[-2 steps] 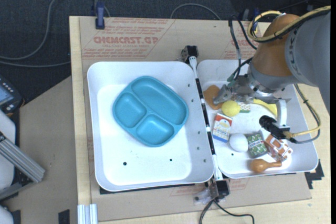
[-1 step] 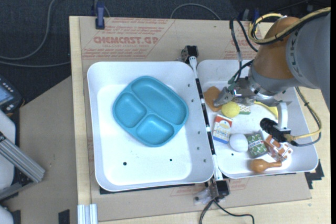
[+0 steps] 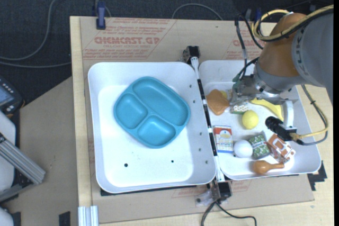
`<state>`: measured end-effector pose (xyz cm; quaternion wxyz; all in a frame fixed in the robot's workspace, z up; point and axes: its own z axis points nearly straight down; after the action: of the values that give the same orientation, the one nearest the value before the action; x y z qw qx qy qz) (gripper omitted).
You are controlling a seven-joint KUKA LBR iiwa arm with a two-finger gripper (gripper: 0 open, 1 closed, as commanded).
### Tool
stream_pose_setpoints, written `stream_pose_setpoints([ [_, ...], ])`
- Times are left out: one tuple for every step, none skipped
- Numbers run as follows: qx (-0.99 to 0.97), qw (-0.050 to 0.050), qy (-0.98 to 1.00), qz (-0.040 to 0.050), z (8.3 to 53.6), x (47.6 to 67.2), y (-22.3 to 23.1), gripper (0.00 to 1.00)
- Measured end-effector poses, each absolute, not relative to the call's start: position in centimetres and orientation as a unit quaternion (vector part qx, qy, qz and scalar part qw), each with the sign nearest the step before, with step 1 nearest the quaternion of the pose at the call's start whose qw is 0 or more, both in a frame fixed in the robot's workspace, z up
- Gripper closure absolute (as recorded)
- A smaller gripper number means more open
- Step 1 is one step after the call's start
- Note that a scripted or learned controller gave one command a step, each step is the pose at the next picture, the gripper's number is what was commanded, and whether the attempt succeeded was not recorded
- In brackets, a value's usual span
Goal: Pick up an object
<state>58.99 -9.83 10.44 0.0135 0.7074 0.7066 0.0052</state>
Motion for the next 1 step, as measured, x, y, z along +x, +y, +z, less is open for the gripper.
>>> stream_pose_setpoints([
  [0.707, 0.012, 0.707, 0.0044, 10.29, 58.90, -9.79, 0.00],
])
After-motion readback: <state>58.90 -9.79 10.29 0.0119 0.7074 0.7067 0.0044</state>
